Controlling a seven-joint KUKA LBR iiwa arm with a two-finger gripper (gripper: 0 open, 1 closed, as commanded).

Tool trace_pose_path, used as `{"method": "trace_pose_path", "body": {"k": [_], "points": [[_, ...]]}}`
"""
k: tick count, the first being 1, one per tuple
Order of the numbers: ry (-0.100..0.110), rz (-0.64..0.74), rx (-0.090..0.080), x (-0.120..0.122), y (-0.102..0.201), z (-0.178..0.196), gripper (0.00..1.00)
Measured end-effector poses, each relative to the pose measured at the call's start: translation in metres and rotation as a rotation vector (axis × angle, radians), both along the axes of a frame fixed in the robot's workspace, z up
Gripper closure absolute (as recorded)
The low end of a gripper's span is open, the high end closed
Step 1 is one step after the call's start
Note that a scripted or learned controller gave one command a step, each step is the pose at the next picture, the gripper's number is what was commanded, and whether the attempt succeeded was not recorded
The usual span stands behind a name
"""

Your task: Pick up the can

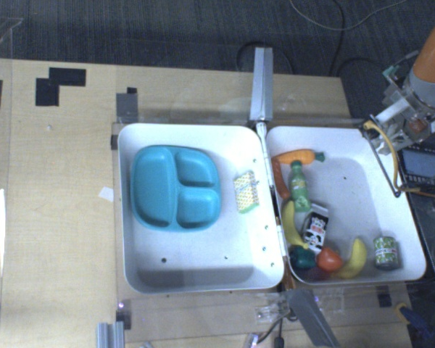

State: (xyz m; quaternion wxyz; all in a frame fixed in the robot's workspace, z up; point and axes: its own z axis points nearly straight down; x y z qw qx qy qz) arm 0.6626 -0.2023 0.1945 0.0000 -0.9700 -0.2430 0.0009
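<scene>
The can [385, 252] stands in the near right corner of the right bin [362, 167], just beside a banana [356, 257]. The tool [399, 125] hangs over the bin's far right rim, well apart; its state cannot be told.

A pale wooden bench [51, 216] bears two white bins [196, 267] (side by side, touching).

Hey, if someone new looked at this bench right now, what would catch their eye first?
Probably the big blue tray lying in the left bin, with a small yellow-green packet beside it. Next, the clutter along the right bin's left wall: carrot, green bottle, bananas. The can sits apart near the front right corner, the arm off at the upper right.
</scene>
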Motion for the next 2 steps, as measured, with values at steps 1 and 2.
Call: {"method": "trace_pose_path", "body": {"k": [1, 2], "points": [[0.001, 0.011, -0.001, 0.002, 0.002, 0.008, 1.0], [0.0, -0.128, 0.002, -0.026, -0.003, 0.002, 1.0]]}}
